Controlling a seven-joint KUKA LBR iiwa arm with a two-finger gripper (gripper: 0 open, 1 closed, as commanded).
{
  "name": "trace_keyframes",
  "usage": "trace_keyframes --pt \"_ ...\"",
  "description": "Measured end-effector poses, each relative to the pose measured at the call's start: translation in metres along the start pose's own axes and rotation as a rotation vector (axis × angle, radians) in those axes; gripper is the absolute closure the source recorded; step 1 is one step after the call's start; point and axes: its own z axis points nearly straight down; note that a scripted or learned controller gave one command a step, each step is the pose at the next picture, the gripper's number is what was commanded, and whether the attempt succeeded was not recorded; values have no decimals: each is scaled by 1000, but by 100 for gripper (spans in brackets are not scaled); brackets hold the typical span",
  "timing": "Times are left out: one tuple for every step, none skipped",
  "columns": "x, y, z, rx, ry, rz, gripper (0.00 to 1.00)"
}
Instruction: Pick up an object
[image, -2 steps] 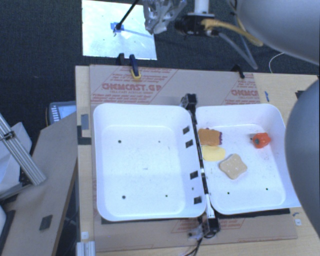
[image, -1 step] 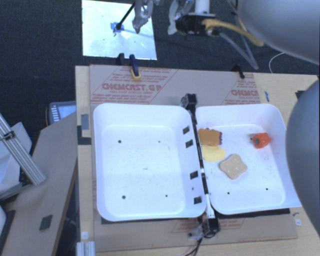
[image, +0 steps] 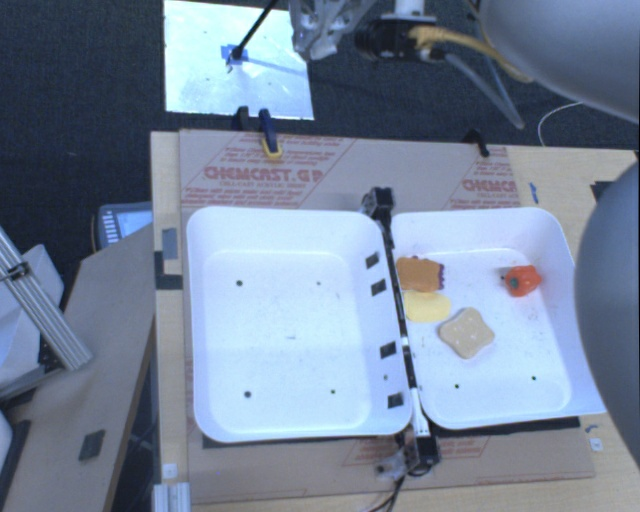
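Two white bins sit side by side on the table (image: 330, 160). Left bin (image: 285, 320) shows bare floor. Right bin (image: 555, 375) holds four items: an orange-brown block (image: 419, 273) at its left wall, a flat yellow piece (image: 427, 307) touching it on the near side, a tan toast-like piece (image: 466, 333) just beside that, and a small orange-red object (image: 520, 280) well apart toward the right. The claw (image: 322, 35) hangs at the far edge, above the floor beyond the table; cannot tell its state.
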Motion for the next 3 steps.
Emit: trace_keyframes --pt "0 0 1 1 0 -1 0" --pt "1 0 -11 -1 1 -4 100" --pt "1 0 -11 -1 1 -5 0"
